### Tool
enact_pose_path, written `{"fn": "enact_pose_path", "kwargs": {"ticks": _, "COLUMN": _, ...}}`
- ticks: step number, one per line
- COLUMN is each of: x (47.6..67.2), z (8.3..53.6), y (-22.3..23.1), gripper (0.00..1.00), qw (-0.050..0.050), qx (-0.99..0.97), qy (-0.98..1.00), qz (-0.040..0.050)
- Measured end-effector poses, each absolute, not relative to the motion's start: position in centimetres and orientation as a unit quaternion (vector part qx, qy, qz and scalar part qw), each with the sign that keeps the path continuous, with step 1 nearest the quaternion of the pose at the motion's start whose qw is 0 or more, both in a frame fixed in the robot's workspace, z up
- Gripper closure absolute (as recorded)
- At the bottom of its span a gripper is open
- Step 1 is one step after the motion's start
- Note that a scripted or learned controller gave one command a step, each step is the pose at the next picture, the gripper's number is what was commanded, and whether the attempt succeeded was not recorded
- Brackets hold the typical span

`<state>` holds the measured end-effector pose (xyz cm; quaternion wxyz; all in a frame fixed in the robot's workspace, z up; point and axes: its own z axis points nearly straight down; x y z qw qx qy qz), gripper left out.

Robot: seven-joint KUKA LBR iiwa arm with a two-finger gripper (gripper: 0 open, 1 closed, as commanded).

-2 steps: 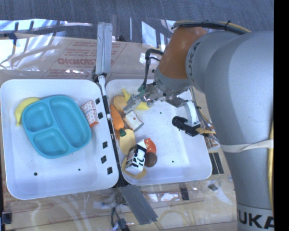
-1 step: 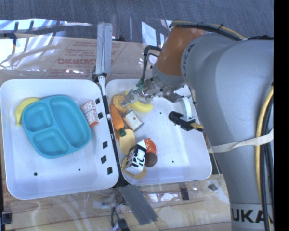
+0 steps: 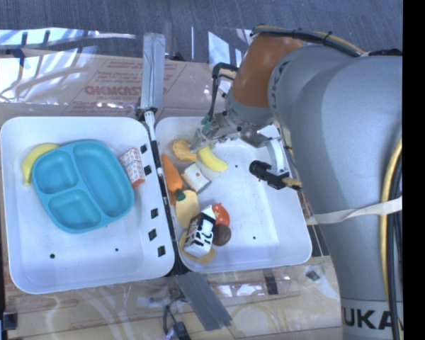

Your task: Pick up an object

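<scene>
My arm (image 3: 326,119) comes in from the right, bent over the right bin (image 3: 269,250), with the orange band (image 3: 258,69) turned up toward the far side and the wrist pointing down and to the left. My gripper (image 3: 207,132) hangs low over the far left part of that bin; I cannot tell how far open it is, and I see nothing held in it. Just beside it, toward the near side, lies a small banana (image 3: 213,160), and just left of that a tan biscuit (image 3: 183,151).

Nearer along the bin's left wall come a carrot (image 3: 171,174), a white block (image 3: 196,178) and a yellow fruit (image 3: 187,205). At the near end a black-and-white carton (image 3: 200,234) lies beside a red tomato (image 3: 221,212) and a brown ball (image 3: 222,235).

The left bin (image 3: 28,261) holds a blue divided plate (image 3: 81,184), a second banana (image 3: 32,159) against the plate's left edge, and a small can (image 3: 132,166) with a red-printed label too small to read.

On my base the letters "UKA" (image 3: 368,321) are legible. The cardboard (image 3: 92,83) behind the bins carries reddish print I cannot read with confidence.
</scene>
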<state>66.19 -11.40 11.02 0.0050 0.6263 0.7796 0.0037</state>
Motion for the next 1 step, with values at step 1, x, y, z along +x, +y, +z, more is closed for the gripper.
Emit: {"fn": "enact_pose_path", "kwargs": {"ticks": 1, "x": 62.21, "z": 19.67, "y": -4.38, "gripper": 1.0, "qw": 0.002, "qx": 0.634, "qy": 0.774, "qz": 0.0029}}
